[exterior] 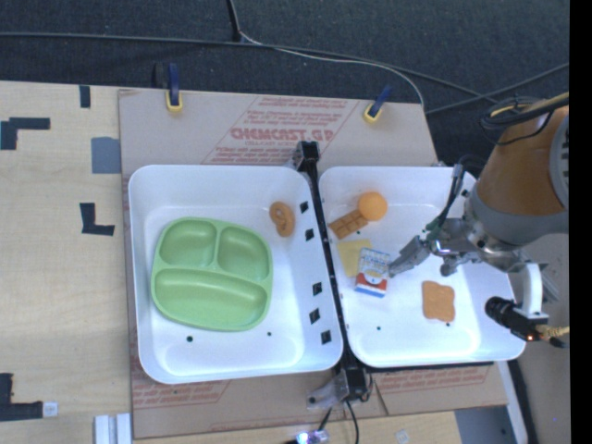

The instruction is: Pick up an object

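From above, my gripper (400,265) hangs over the right bin (407,345), by a small white, red and blue carton (373,273) lying beside an orange ball (372,205), a waffle-like bar (349,224) and a toast piece (438,301). The left bin (139,248) holds a green divided plate (213,273) and a brown pretzel (282,216). My jaws are too small and blurred to judge; I cannot tell their state.
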Tool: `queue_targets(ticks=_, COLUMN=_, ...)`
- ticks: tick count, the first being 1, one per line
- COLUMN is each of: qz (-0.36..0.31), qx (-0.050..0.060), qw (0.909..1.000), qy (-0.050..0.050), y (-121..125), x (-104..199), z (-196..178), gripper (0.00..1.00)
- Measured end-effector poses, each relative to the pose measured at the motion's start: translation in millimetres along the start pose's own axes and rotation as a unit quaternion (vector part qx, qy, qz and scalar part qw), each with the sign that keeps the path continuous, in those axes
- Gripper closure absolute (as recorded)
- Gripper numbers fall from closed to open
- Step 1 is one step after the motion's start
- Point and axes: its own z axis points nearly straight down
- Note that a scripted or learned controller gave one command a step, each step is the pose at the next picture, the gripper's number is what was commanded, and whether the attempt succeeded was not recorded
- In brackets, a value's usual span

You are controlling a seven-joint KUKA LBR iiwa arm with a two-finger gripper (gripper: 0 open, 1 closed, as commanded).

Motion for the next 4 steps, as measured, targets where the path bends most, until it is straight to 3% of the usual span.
queue_targets(ticks=1, qz=-0.001, qx=-0.005, qw=1.0, qy=-0.001, y=3, x=0, z=-5, gripper=0.0)
queue_targets(ticks=3, qz=-0.001, qx=-0.004, qw=1.0, qy=-0.001, y=-8, x=-3, z=104, gripper=0.0)
queue_targets(ticks=4, qz=-0.002, qx=-0.004, qw=1.0, qy=0.0, y=-7, x=-2, z=92, gripper=1.0)
